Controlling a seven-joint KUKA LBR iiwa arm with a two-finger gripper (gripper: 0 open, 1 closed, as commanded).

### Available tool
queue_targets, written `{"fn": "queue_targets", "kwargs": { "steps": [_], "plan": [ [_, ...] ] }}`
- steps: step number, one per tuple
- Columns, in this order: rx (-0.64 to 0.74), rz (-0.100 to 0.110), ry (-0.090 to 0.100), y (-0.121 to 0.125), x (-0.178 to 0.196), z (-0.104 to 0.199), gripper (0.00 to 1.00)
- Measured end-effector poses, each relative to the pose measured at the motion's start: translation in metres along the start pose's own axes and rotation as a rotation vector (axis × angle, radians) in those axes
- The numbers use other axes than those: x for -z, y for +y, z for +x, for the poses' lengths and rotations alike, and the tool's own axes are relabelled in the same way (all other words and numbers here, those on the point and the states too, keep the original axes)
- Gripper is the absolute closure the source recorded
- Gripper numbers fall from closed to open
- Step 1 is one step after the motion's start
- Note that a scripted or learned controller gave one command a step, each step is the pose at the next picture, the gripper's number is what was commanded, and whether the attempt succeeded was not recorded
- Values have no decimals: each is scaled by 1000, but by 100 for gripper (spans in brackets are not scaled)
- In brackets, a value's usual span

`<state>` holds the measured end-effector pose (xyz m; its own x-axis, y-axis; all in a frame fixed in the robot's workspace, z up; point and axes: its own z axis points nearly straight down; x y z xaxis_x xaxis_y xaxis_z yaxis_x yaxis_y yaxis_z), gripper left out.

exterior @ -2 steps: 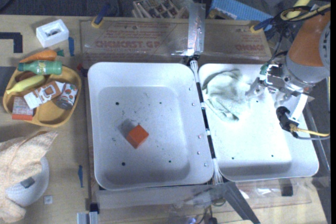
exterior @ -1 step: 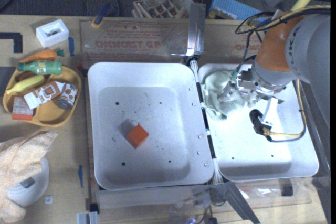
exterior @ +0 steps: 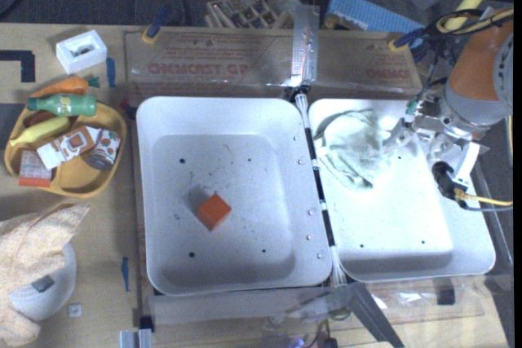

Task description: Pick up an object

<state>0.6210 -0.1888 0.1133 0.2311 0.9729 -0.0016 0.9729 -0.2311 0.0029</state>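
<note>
My claw [exterior: 405, 129] hangs over the right bin [exterior: 424, 232], by a crumpled cloth [exterior: 356, 151]; can't tell its state. Still at the reaching step, I reckon. The orange block [exterior: 215, 210] lies in the left bin [exterior: 163, 126].

The grey arm with its orange band reaches in from the right, claw [exterior: 405, 129] angled downward.
</note>
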Motion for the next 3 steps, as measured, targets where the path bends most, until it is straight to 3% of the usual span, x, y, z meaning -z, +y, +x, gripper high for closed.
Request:
{"fn": "queue_targets", "kwargs": {
  "steps": [1, 2, 3],
  "plan": [
    [258, -12, 1, -40, -20, 80, 0],
    [135, 0, 1, -43, 72, 37, 0],
    [-103, 0, 0, -39, 116, 88, 0]
  ]
}}
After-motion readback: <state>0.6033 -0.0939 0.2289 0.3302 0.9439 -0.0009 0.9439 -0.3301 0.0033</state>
